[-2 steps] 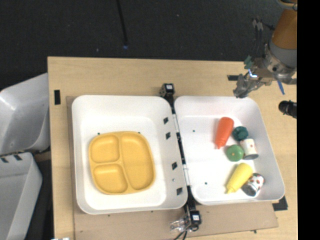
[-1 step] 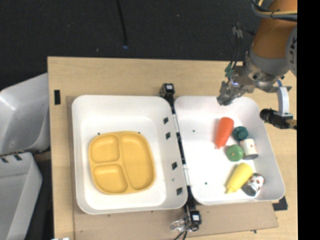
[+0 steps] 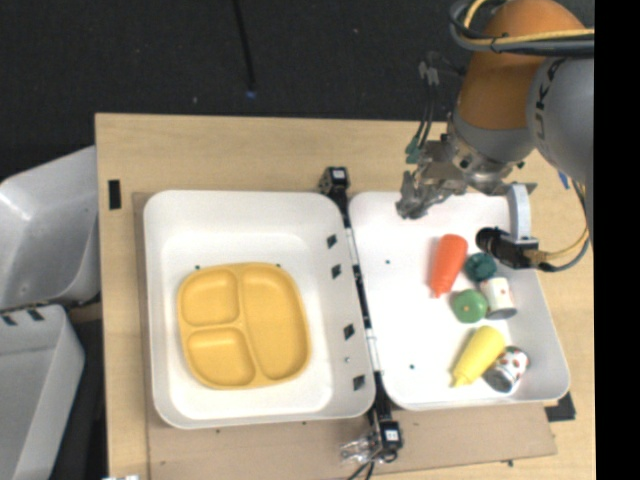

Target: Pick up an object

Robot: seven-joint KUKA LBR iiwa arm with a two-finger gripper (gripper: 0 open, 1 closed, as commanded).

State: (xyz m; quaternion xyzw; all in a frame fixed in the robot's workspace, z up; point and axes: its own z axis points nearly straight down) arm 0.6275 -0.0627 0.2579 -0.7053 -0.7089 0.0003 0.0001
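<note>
So the gripper [image 3: 412, 206] is hanging over the right bin [image 3: 400, 318], up and to the left of the orange carrot [image 3: 447, 263] as the camera sees it, close to that bin's far left corner. Honestly can't tell how far open it is from this angle, the tip is just a dark grey blur, and I can't make out anything held in it either. It sits apart from the carrot, with bare white bin floor between them. The carrot is the easiest thing to spot: it lies roughly upright in the view, slightly tilted, fat end up. Just to the right of the carrot is a small dark teal thing [image 3: 481, 266], touching it or very nearly. Below and right of the carrot there's a round green piece [image 3: 468, 306], and a little white can [image 3: 498, 296] is pressed up against that one's right side. Further below the carrot lies a yellow piece [image 3: 477, 354], slanted, and a red and white cup [image 3: 508, 369] is tucked in at its lower right end by the bin's near right corner. Well to the left of the carrot, across the seam where the two bins meet, the left bin [image 3: 160, 268] holds a yellow divided plate [image 3: 243, 324] lying flat, three compartments facing up. Both bins sit on the pale wooden bench [image 3: 120, 148].
</note>
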